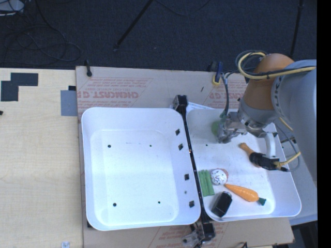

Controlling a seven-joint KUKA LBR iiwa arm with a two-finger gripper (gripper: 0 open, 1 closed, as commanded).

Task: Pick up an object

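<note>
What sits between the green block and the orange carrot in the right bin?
In the camera view, a small white speckled ball lies between the green block and the orange carrot, touching the block's right edge.

Bench [36,154] bearing two bins [93,138]

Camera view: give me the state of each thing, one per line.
Gripper: low in the right bin, at a green object.
Green object: partly hidden.
Carrot: lying flat.
Black block: against the near wall.
Left bin: level.
</note>
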